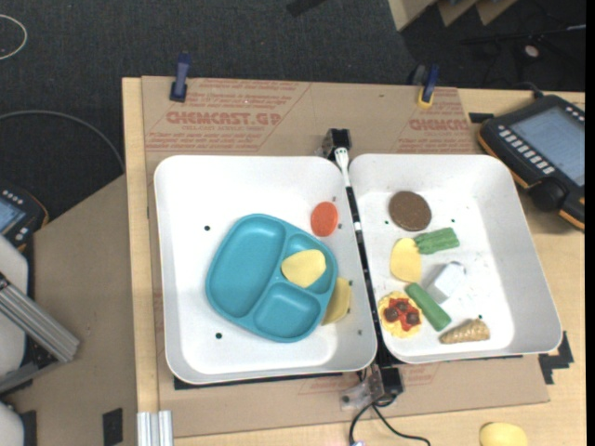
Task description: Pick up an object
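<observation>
My own colours, casing, cables and markings: cannot tell from this overhead vantage. No entry logged.

Bright, even light — soft shadows, slight blur

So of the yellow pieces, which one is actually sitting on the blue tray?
The pale yellow piece lying in the blue tray's upper right compartment. Another yellow piece only pokes out beside the tray's right edge, and a third lies in the right bin.
</observation>
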